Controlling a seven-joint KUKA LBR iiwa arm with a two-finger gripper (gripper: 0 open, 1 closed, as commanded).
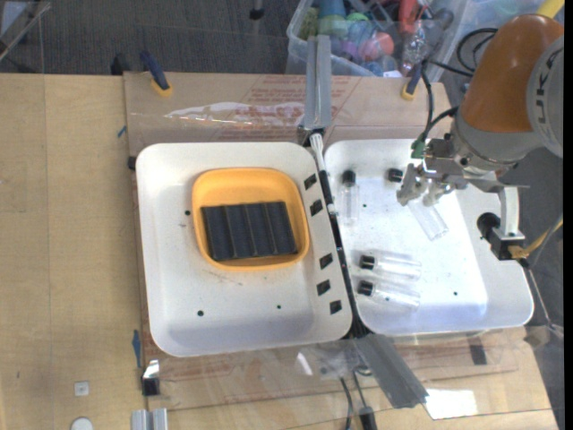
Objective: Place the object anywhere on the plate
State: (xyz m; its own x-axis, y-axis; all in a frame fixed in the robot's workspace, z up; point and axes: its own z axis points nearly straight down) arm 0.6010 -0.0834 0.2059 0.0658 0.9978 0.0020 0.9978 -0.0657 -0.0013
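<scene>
here the tool [419, 189] hangs over the upper part of the right bin [501, 307], and whether its fingers stand wide or narrow i cannot tell, since metal, cable and white bin floor blur together there. just below and to the right of it a clear tube [431, 219] lies on the bin floor, its long axis slanting from upper left to lower right; it looks apart from the tool, not held, though the plastic is so transparent that this is only a fair guess.

two more clear tubes with black caps [387, 264] [383, 290] lie lower in the same bin, side by side, long axes nearly across the view with the caps toward the left. a small black-capped piece [348, 178] sits near the bin's upper left corner.

the yellow plate [205, 189] rests in the left bin [170, 312] with a dark ribbed block [249, 230] lying on its middle. the relation that matters: the plate lies well to the left of the tool, across the divider [324, 213] between the bins, while every tube is on the tool's own side. so a grasp is probably the step in hand, and the nearest candidate is the slanted tube, whose tilt the fingers would need to straddle crosswise. after that the carry runs leftward over the divider, and the bare yellow rim around the block offers little landing room.
</scene>
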